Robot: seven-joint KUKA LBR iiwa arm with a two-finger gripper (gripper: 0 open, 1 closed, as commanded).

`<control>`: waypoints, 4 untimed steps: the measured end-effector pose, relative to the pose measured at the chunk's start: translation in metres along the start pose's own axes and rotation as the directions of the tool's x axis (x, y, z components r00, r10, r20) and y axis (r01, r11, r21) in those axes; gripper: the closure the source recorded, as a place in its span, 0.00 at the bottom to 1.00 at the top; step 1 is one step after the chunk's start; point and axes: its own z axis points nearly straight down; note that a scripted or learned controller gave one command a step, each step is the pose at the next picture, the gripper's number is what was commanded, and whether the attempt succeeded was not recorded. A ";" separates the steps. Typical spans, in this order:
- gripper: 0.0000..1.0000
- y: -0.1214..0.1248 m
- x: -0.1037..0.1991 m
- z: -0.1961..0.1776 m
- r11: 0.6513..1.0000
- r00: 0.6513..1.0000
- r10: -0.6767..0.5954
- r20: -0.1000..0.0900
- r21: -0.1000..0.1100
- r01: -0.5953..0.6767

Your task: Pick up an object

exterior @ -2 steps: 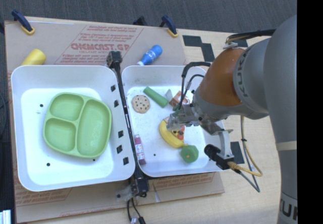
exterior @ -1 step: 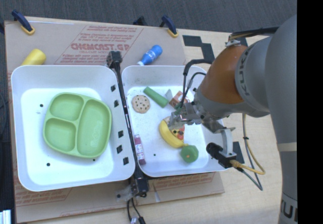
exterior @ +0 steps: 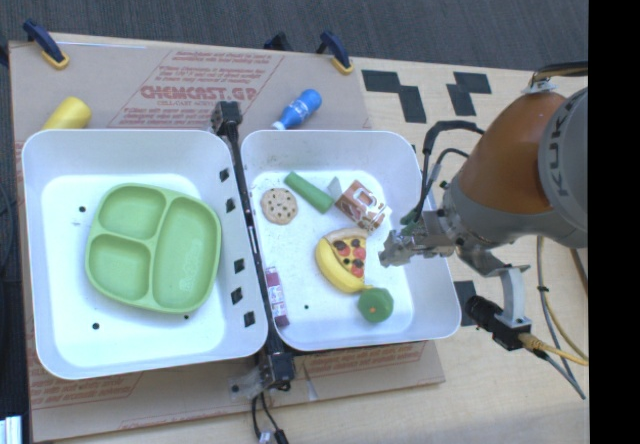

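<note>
Several toys lay left of the gripper point(exterior: 392, 250); its opening could not be told. Nearest, the banana point(exterior: 336, 270) looked light, rigid, slippery, best gripped mid-body.

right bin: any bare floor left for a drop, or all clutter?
Bare floor in the right bin: the far strip behind the green stick, and the near-left patch between the cookie, banana and front wall. Crowded: the middle and right, where snack box, pizza slice, green fruit and gripper cluster.

Even bright light, soft shadows, slight blur.
</note>
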 end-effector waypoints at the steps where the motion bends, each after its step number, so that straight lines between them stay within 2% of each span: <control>1: 1.00 -0.001 0.043 0.103 1.000 1.000 -0.004 -0.003 0.005 0.004; 2: 1.00 0.001 0.045 -0.028 1.000 1.000 -0.002 0.001 -0.002 0.002; 3: 0.00 0.000 0.045 -0.027 1.000 1.000 -0.003 0.000 -0.001 0.003; 4: 0.00 0.020 0.044 0.109 1.000 1.000 -0.004 -0.001 0.003 0.004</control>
